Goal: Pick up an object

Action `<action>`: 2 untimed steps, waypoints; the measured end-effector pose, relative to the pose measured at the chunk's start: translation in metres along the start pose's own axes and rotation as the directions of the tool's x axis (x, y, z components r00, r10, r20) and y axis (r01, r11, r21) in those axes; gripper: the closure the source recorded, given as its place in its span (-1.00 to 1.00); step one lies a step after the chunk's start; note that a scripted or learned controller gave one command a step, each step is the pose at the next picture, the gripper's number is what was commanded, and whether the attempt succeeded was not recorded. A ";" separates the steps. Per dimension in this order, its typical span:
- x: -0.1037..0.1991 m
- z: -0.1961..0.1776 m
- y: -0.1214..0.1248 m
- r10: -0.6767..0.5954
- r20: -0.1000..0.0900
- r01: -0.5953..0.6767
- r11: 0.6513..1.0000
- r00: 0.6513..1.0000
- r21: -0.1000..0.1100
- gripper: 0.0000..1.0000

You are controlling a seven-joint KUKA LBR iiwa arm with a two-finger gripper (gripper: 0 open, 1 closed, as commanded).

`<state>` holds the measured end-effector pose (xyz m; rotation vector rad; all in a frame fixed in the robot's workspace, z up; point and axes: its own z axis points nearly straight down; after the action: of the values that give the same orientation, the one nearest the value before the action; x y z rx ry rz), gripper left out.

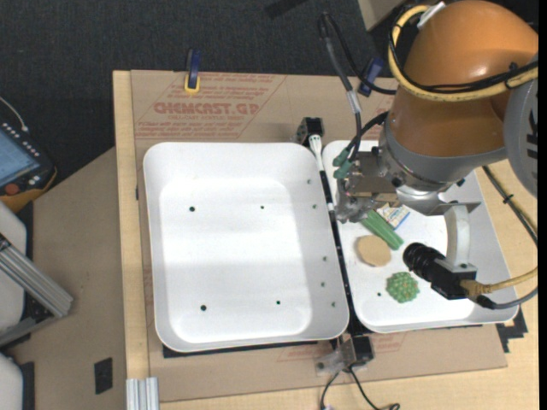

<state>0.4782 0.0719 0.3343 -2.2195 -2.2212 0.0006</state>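
Hanging low at the left edge of the right bin (427, 313), the end effector (349, 205) sits just beside a green stick (379, 230); we cannot tell its opening, as the wrist covers it. Tan disc (373, 251) and knobbly green ball (402, 287) lie nearer the bin's front edge. We judge the stick the target, being closest.

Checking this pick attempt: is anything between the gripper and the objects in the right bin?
Nothing visible. The gripper hangs at the right bin's left side, beside the green stick; tan disc and green ball lie uncovered nearby.
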 end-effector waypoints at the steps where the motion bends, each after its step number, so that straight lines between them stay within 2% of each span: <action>1: 0.038 -0.059 0.001 -0.004 -0.001 0.004 1.000 1.000 -0.008 1.00; 2: 0.081 -0.120 0.001 -0.004 -0.002 0.004 1.000 1.000 -0.009 1.00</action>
<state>0.4797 0.1529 0.4545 -2.2189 -2.2294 -0.0116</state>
